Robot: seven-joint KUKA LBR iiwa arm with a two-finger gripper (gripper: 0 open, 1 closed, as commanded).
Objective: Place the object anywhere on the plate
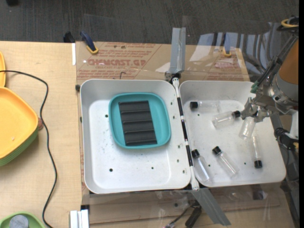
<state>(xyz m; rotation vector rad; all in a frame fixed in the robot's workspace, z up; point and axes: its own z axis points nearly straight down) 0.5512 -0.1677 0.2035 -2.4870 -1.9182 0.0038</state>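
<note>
writing: red print on cardboard (142,61) behind the bins, partly readable as "chemcast"
surface: wooden desk (47,141), dark carpet beyond
plate (139,120): teal, left bin (95,165)
vials (223,161): right bin (270,172)
end effector (254,112): over right bin, grip unclear

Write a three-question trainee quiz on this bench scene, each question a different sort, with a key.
1. True or false: the teal square plate with the black ribbed insert sits in the right white bin.
2. Multiple choice: where do the clear plastic vials with black caps lie? A) on the plate B) in the right bin C) on the wooden table
3. Fill in: the two-finger gripper hangs over the ___ bin.

Key:
1. False: the plate is in the left white bin.
2. B
3. right
</note>
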